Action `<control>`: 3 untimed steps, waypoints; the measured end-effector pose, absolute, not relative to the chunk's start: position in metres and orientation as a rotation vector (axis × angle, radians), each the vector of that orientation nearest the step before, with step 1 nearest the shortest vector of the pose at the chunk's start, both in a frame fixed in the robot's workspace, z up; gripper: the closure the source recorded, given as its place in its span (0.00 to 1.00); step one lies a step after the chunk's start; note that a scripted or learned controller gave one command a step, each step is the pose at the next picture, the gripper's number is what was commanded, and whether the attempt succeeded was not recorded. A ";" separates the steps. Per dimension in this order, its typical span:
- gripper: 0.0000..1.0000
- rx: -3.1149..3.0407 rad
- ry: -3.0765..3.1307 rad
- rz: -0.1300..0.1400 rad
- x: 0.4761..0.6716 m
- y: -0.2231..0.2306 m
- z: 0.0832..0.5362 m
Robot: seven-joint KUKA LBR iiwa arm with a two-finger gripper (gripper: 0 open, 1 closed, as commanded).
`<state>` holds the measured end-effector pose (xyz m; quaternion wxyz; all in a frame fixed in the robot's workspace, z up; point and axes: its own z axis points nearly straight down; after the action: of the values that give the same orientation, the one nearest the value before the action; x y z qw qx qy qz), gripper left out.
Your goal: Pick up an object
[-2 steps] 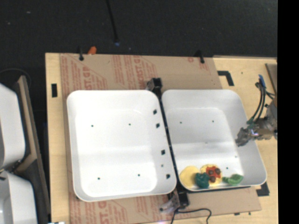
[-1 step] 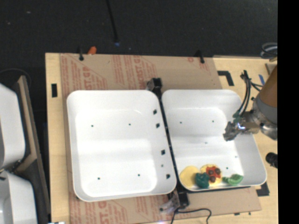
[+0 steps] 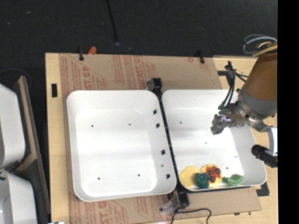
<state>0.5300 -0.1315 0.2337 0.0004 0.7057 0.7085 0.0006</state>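
Toys (image 3: pixel 211 175) sat heaped in the right bin's (image 3: pixel 196 125) near corner, left bin (image 3: pixel 117 143) next door, arm (image 3: pixel 261 85) hung over the right bin, gripper (image 3: pixel 218 123) well apart from the heap, grip honestly too blurry to call

Two bins are sitting side by side on the counter (image 3: pixel 60 125), touching along a shared middle edge. The hand (image 3: pixel 218 124) is hanging over the right bin (image 3: pixel 187 106), toward its upper right part, with the arm (image 3: pixel 261 85) reaching in from behind it on the right. Well to the hand's left, the left bin (image 3: pixel 117 143) is lying across the divider. Below the hand, toward the near edge, a cluster of small objects (image 3: pixel 210 175) is lying in the right bin's lower corner, pieces touching one another and resting against the near wall. A sheet of cardboard (image 3: pixel 117 73) is lying under both bins, extending beyond the hand's far side.
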 end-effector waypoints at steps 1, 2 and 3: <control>1.00 2.217 2.227 0.001 0.548 -0.081 0.224; 1.00 2.217 2.225 0.002 0.575 -0.031 0.231; 1.00 2.218 2.225 0.002 0.595 0.012 0.239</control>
<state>0.5946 0.0120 0.2389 0.0002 0.7060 0.7082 0.0007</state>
